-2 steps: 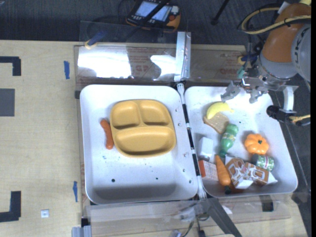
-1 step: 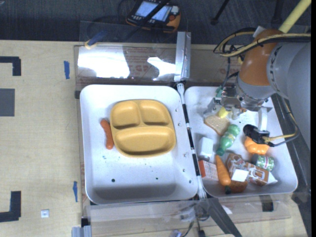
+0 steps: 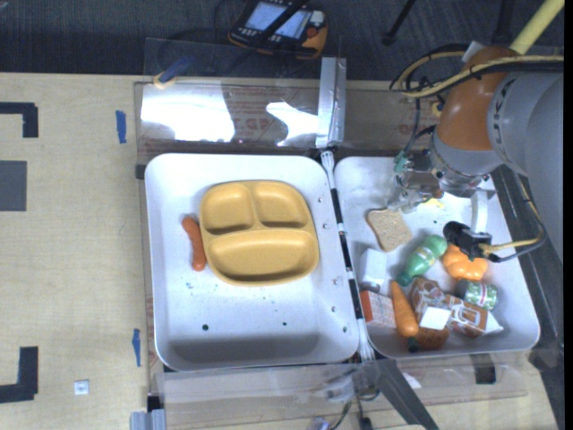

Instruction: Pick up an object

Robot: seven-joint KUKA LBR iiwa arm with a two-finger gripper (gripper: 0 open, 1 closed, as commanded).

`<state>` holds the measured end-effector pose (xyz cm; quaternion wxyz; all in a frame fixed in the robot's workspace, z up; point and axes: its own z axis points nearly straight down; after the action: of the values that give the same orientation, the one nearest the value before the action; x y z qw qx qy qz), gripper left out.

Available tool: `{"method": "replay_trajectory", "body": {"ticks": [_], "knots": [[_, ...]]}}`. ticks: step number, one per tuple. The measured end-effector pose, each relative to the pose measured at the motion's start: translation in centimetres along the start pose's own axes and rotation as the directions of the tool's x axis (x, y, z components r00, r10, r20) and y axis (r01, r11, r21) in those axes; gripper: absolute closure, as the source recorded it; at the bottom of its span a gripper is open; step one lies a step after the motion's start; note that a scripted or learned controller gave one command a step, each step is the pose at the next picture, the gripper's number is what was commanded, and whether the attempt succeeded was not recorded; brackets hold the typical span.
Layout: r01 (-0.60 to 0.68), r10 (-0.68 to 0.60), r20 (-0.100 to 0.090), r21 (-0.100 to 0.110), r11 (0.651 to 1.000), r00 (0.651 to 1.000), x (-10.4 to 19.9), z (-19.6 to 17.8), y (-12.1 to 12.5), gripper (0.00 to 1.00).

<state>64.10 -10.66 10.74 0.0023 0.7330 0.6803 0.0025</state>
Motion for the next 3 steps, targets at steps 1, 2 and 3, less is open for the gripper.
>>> {"method": "replay_trajectory", "body": {"ticks": [1,2,3], "knots": [[0.0,0.0,0.0,0.0,1.0,1.0,0.0,0.0,0.0,0.0],[0.136,-0.136,-0.002,0.031,0.99,0.991,-1.4,1.8,2.2,0.0],[0.13,-0.13,0.003,0.041,0.991,0.991,-2.0,0.7,2.0,1.0]]}}
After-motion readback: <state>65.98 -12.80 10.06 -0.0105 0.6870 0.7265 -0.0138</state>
